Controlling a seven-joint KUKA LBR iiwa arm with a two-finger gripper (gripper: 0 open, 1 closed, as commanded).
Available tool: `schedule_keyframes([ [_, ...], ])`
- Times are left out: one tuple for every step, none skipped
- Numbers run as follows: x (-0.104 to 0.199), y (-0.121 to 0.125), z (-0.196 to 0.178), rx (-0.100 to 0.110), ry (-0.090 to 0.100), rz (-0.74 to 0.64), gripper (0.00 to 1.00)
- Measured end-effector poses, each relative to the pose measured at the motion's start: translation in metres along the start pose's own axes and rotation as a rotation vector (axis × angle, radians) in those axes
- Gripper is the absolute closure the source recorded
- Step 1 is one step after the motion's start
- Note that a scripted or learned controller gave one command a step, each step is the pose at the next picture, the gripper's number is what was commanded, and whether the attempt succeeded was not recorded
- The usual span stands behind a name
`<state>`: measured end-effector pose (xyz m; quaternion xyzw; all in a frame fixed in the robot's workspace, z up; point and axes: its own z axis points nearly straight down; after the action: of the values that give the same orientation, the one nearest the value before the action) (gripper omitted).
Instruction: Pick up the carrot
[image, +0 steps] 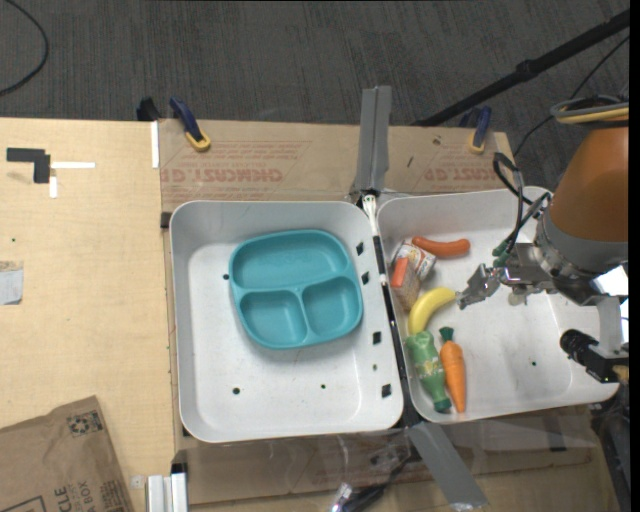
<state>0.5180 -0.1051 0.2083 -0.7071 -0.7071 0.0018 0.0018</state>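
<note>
You can't read the gripper (478, 288) well — its fingertips are small and dark against the right bin (520, 375), so whether they are parted or closed can't be told; the arm (590, 215) is cut off by the right edge, and it hides the bin's far right wall; the packet (412, 266) beside the banana (430, 307) is too small for you to identify — its label is unreadable; the green item (428, 366) touching the carrot (453, 374) is equally unclear

Carrot (453, 375) beside green packet (428, 366)
</note>
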Motion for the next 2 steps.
schedule_keyframes([
  [0.0029,-0.0128,0.1058,-0.034,-0.019,-0.358,0.00],
  [0.0039,-0.0116,0.0967,-0.036,-0.017,-0.355,1.00],
])
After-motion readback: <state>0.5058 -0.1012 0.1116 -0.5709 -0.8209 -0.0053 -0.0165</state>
